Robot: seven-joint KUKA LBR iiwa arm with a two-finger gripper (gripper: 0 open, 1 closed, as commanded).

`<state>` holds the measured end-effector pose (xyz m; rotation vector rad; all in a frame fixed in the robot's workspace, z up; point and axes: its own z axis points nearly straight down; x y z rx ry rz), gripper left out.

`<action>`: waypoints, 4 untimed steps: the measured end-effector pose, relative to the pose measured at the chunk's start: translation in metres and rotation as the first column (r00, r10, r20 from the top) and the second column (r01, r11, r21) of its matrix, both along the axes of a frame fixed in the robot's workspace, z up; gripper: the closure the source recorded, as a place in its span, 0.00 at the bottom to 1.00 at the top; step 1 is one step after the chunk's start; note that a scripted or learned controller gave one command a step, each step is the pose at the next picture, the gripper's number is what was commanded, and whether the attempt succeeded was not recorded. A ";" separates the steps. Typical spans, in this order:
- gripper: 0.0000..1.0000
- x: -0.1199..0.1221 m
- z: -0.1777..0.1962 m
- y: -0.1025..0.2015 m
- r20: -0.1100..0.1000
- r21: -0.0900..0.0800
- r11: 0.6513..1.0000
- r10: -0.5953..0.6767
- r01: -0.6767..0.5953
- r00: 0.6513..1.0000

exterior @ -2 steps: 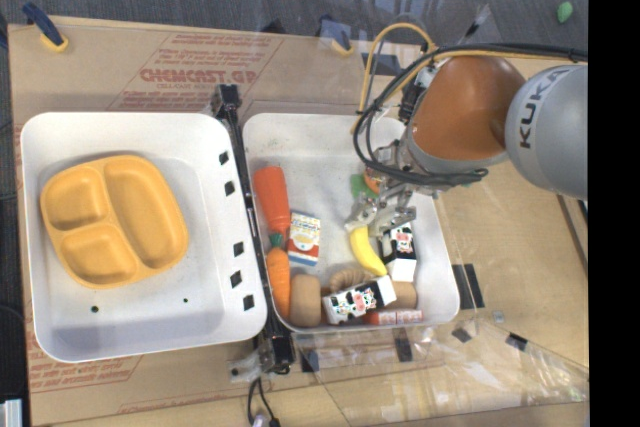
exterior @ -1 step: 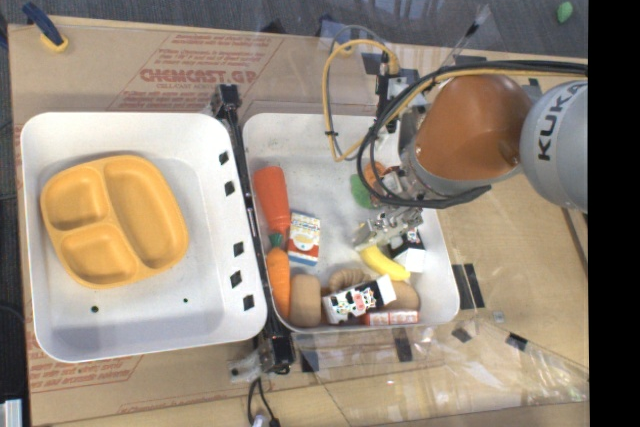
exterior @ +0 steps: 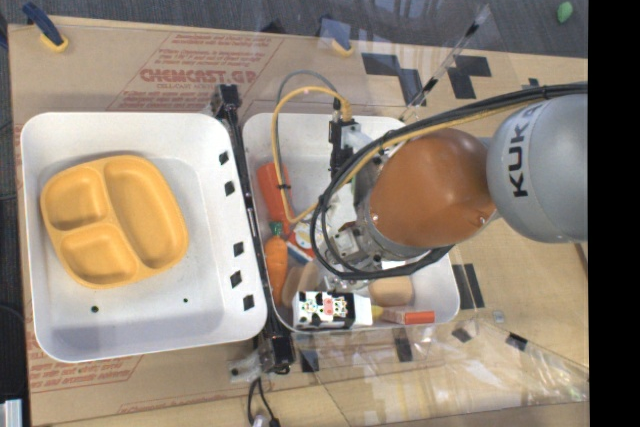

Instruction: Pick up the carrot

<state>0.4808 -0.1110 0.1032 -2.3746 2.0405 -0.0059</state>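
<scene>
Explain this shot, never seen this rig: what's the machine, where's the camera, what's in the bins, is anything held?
One camera fixed above a bench looks down at a slant. The grey arm with the orange band is a KUKA iiwa reaching in from the right, hanging over the right white bin. Its end effector sits beneath the wrist, hidden, so I cannot tell if anything is held. In that bin, along the left wall, lies an orange carrot, with another orange-red item above it and a small printed box near the front. The left bin holds a yellow divided tray.

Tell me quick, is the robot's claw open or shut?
Gripper: cannot be told; the grey arm's orange band covers it above the right white bin.
</scene>
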 end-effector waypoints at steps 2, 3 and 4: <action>1.00 0.026 0.218 0.071 -0.011 -0.006 0.947 -0.320 0.320 0.947; 0.00 0.026 0.218 0.070 -0.010 -0.006 0.947 -0.321 0.321 0.947; 0.00 0.035 0.086 0.131 -0.023 -0.004 0.987 -0.160 0.160 0.987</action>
